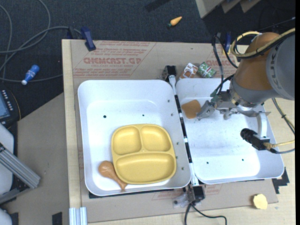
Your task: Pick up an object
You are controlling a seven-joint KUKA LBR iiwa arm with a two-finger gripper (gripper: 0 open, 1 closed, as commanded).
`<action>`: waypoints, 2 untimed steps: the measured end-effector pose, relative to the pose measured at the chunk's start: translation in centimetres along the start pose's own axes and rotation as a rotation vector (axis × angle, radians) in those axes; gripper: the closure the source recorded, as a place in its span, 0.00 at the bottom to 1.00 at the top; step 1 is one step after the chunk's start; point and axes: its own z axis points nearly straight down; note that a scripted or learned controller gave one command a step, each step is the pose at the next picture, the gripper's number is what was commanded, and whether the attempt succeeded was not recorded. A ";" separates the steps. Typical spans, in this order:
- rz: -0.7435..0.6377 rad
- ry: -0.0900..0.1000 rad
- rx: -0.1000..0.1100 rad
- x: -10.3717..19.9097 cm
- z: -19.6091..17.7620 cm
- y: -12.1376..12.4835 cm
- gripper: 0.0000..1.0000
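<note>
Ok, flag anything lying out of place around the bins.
Several items lie outside the bins: an orange piece and a blue bottle on the dark floor, a yellow chunk on the bench's near right corner, and wrappers behind the right bin.

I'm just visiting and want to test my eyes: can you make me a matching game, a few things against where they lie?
Things:
1. tray
2. drumstick
3. brown piece
4. blue bottle

Places:
A. on the dark floor, left of the bench
B. right bin, near its top left corner
C. left bin, middle
D. left bin, at the tray's lower left edge

Pairs: 1-C, 2-D, 3-B, 4-A
</note>
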 end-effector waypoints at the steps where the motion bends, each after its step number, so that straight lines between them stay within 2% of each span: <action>1: -0.003 -0.002 -0.006 -0.5 4.8 5.6 0.00; 2: 0.001 0.000 0.001 -0.1 4.6 3.0 0.00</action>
